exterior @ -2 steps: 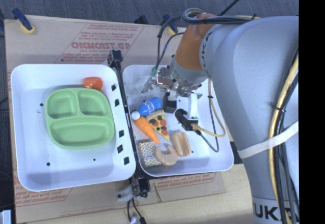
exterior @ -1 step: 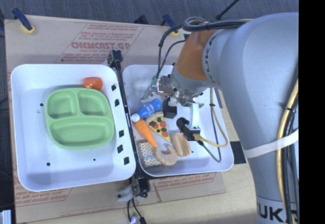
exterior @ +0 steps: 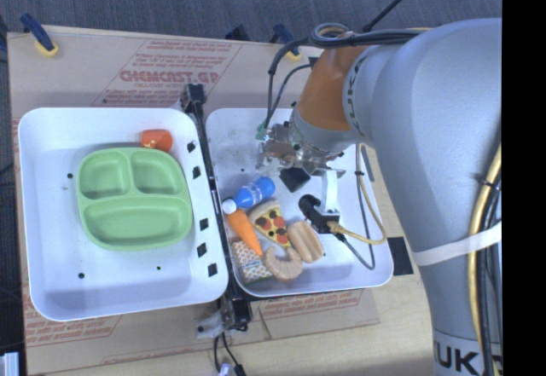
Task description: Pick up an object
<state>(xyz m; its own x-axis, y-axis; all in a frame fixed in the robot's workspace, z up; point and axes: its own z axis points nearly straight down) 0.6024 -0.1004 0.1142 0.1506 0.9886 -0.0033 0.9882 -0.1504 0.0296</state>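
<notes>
Although the arm's wrist hides much of it, the gripper (exterior: 303, 193) appears to hang with its two dark fingertips (exterior: 294, 178) apart and nothing between them but bare floor of the right bin (exterior: 367, 268). It sits toward the middle of that bin, a little nearer the far edge than the near one.

The likeliest candidates lie just beside it. The blue bottle (exterior: 254, 193) is on its side just to the left of the fingers, its white cap pointing at the wall shared with the left bin (exterior: 34, 221). The pizza slice (exterior: 271, 221) sits just toward the near edge from them, with the bun (exterior: 305, 240) next to it and almost under the nearer fingertip. The carrot (exterior: 245, 229), the ring-shaped biscuit (exterior: 281, 263) and a patterned packet (exterior: 247, 262) crowd the near left corner.

The crowding is the main risk, to my eye. A descent here could land a finger on top of the bun or the pizza slice instead of straddling either, or close on two things at once (both then slip). The bottle, being round, would probably roll toward the shared wall if nudged from one side.

Well apart, in the left bin, a green divided plate (exterior: 134, 198) fills the middle and a small orange toy (exterior: 156, 141) lies by the far edge.
</notes>
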